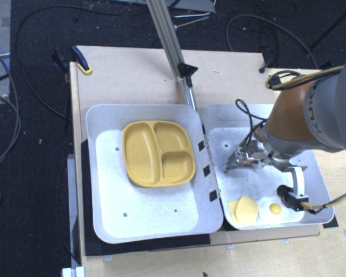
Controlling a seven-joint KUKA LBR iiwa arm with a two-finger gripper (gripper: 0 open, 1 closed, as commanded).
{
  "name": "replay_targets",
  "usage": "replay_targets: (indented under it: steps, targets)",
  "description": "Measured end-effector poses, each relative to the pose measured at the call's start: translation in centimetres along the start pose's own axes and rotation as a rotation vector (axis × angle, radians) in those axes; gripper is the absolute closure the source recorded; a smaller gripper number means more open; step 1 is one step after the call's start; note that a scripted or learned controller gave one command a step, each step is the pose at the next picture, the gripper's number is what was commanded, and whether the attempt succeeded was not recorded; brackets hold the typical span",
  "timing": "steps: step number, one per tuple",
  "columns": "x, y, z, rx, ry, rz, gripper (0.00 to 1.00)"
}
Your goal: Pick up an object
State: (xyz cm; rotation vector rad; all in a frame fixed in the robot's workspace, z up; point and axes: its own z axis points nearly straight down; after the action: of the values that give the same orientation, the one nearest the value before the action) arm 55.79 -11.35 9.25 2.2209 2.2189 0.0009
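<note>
A yellow divided plate (159, 153) lies in the left bin (109, 212). In the right bin (219, 137), a pale yellow rounded piece (245, 210) rests at the near edge. Beside it, to the right, lies a flat white piece with a yellow centre (274, 208). My gripper (232, 164) hangs low over the middle of the right bin, pointing left. It is above and apart from the two yellow pieces, and I see nothing held in it. The arm's grey and orange wrist (294, 123) covers the bin's right part.
A slanted metal pole (168, 33) rises from the bench behind the bins. Black clips (206, 160) sit along the seam between the bins. Cables trail on the dark floor around the bench.
</note>
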Motion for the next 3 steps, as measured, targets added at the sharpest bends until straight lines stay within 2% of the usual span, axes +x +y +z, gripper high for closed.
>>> replay_targets:
  steps: [1, 3]
  targets:
    - [-0.1, 0.1, -1.2, -0.005, -0.002, 0.001, 1.0]
    - [0.9, 0.4, -11.5, -0.004, 0.0, -0.004, 1.0]
